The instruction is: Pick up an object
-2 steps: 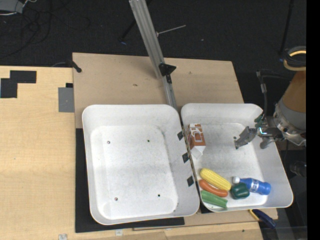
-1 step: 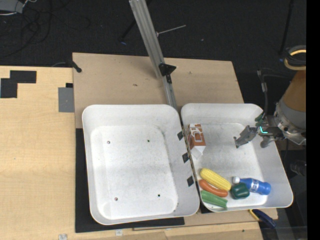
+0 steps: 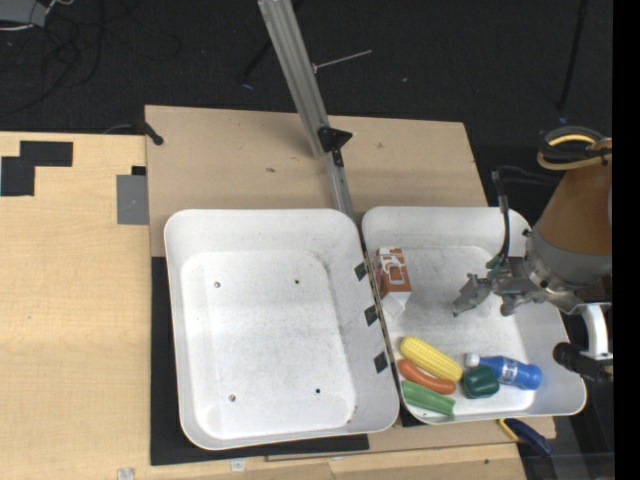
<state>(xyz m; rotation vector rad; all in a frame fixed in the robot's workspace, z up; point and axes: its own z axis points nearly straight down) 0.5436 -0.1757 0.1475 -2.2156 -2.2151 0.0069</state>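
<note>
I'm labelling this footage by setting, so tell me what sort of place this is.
Most likely a robotics lab bench for grasping trials. Two shallow white bins sit side by side, the right bin holding toy food such as a corn cob, while a robot gripper reaches in and loose cables lie on the dark floor.

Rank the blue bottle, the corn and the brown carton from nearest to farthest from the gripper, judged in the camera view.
From the gripper, over the right bin:
1. Blue bottle, just below it near the bin's front edge.
2. Corn, down and to the left, among the front cluster.
3. Brown carton, far left, against the wall shared with the left bin.
Corn and carton are fairly close in distance.
</note>
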